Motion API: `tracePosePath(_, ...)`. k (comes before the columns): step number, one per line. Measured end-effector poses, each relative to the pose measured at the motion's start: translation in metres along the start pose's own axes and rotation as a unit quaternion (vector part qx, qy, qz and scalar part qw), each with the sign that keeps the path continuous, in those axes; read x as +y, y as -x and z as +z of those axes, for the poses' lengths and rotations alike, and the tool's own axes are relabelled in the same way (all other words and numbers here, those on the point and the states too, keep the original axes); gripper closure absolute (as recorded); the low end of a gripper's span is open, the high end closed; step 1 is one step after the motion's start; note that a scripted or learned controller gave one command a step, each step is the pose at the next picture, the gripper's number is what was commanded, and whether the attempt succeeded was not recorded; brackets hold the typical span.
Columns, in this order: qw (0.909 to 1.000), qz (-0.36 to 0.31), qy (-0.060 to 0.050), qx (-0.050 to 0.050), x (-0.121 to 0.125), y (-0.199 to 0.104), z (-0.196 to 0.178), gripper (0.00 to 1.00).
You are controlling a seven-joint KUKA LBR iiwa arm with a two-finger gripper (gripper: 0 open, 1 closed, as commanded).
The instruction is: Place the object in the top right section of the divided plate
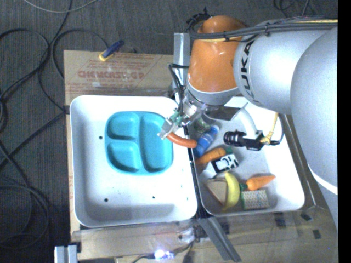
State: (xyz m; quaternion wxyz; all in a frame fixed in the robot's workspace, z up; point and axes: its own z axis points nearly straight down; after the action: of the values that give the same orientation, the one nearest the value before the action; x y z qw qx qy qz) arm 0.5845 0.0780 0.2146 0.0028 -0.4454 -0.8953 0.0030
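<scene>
Probably a robotics lab, KUKA arm (285,59), loose floor cables (33,53), white bins (82,147)

Glossy plastic divided plate (137,142) — smooth white bins (88,201), cardboard (118,75) perhaps matt.

Dark grey carpeted floor (82,15) all round, crossed by thin looping black and white cables (41,4). Flat brown cardboard sheet with faded red print (109,73) under the worktop's far edge, blue-and-yellow clip (111,50) at its rim.
</scene>
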Motion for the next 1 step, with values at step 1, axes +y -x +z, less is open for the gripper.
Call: tracePosePath(1, 0.9998, -0.017, 0.000, 0.000, -0.0701, 0.0123, -0.0230, 1.00)
